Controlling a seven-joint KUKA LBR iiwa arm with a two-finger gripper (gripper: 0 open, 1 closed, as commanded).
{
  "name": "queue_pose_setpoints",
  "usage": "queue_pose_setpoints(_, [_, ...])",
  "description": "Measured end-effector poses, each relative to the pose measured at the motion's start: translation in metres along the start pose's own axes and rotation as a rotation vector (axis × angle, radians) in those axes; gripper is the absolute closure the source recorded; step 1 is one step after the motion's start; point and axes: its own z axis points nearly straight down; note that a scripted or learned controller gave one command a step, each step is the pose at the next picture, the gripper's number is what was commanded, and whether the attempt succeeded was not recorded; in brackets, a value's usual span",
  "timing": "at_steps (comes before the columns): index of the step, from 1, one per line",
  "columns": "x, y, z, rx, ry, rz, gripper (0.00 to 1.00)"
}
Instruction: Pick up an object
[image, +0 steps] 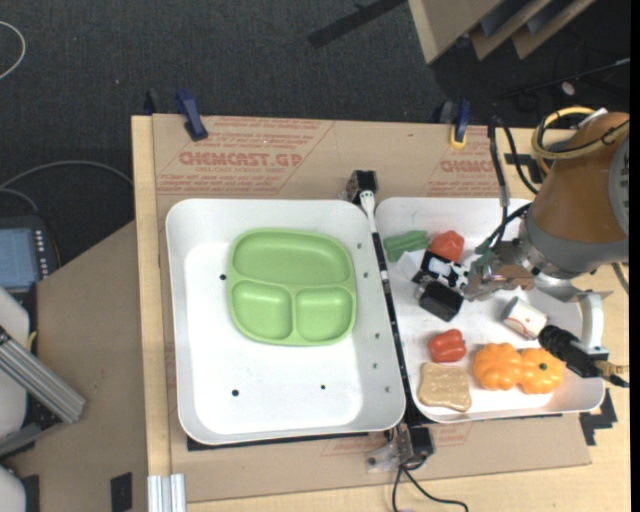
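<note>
The right bin (590, 400) holds a jumble of toy food: a red pepper (447, 345), an orange pumpkin (518, 367), a tan slice of bread (444, 387) at about 7 o'clock in the bin, a green piece (405, 243) and a red-orange piece (447, 244) toward 11 o'clock, and a small white block (523, 319). The left bin (190, 330) carries a green divided plate (292, 285). Both sit on a brown board laid over the desk (300, 160), clamped at the far edge, with dark carpet around. The arm (580, 200) leans in from 3 o'clock, and the gripper (447, 283) hangs low over the right bin's left side; how far the fingers are spread, I cannot tell.
</note>
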Motion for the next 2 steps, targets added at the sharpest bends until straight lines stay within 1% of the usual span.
queue_pose_setpoints(2, [0.000, 0.002, -0.020, -0.005, -0.001, 0.000, 1.00])
